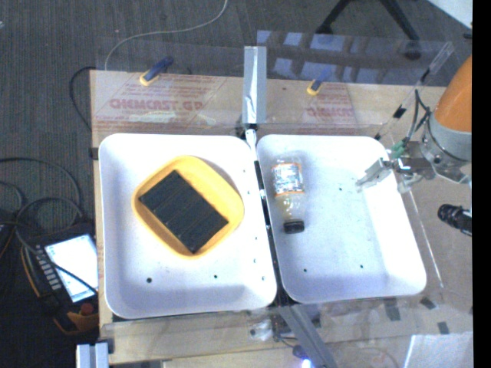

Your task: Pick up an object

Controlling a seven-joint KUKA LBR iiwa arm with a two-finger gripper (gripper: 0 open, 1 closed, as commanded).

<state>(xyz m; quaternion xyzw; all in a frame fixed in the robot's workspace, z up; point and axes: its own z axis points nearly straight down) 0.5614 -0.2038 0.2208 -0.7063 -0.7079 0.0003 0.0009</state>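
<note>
Camera view has the gripper (377, 172) hanging over the upper right part of the right bin (399, 278), its pale fingers pointing left and downward from the grey wrist with the orange band; whether those fingers are spread or closed cannot be told from this angle, and nothing is seen between them.

Nearest to the gripper — off to its left, across a bare stretch of bin floor — lies a small clear bottle (288, 184) with a printed label, on its side along the bin's left wall. Just beyond its lower end, apart from it or barely touching (too small to be sure), sits a small dark cap-like piece (294, 225). Farther left again, well away from the gripper in the left bin (123, 290), a yellow dish (227, 194) carries a flat dark ribbed slab (184, 211).

As the likeliest target, the bottle looks light and thin-walled, probably smooth and a bit slippery, and apt to roll or dent under a hard squeeze. My judgement is that a grip across its middle, over the labelled part and square to its long axis, would hold best — the wall beside it leaves little room for a finger on that side.
</note>
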